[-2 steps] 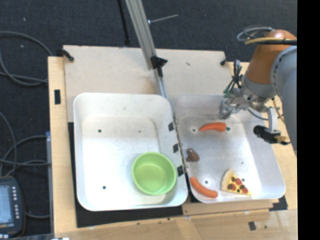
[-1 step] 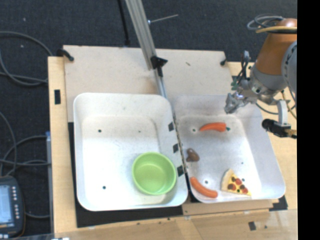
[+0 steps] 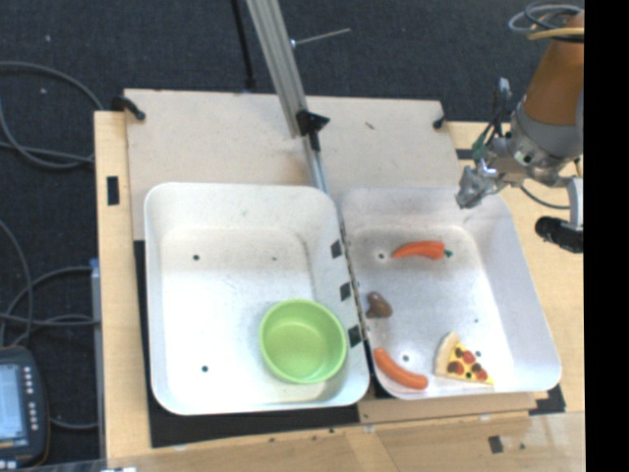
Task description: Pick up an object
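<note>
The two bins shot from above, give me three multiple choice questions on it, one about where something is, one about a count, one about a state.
1. Where is the green bowl?
A. Left bin, near corner
B. Right bin, far corner
C. On the bare bench

2. How many things lie in the right bin?
A. Two
B. Four
C. Six

3. How does the bowl stand?
A. Upside down
B. On its side
C. Upright, opening upward

Answers:
1. A: it sits in the left bin near the divider, toward the camera.
2. B: a carrot, a small brown piece, a sausage and a pizza slice.
3. C: its rim and hollow inside face upward.
</note>
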Available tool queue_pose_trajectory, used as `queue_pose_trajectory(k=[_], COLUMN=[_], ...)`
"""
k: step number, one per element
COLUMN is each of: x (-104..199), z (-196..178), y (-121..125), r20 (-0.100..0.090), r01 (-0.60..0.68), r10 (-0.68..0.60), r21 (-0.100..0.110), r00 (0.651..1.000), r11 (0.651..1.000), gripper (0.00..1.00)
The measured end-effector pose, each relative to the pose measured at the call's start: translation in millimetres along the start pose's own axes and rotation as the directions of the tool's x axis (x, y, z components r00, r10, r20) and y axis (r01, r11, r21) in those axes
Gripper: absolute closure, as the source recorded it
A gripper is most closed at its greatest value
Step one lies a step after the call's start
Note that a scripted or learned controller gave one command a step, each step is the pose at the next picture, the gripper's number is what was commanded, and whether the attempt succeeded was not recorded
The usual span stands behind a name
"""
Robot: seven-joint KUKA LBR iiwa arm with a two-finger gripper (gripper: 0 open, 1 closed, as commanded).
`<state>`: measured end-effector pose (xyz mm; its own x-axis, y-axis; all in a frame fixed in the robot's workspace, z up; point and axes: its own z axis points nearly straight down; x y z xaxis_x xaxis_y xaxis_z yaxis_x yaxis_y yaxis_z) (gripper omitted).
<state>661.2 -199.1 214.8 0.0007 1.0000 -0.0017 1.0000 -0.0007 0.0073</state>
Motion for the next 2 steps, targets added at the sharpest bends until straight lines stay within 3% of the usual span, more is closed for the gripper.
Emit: queue_pose_trajectory(k=[1,2], x=[0,60], z=[-13,-9], y=[1,-3], r20=[-0.002,-0.003], r01=[0.003,0.007], r10=[-0.003,-0.007], r21=[0.003,0.007], r00=[1.000,1.000], r11=[1.000,1.000], gripper=[1.00,1.00])
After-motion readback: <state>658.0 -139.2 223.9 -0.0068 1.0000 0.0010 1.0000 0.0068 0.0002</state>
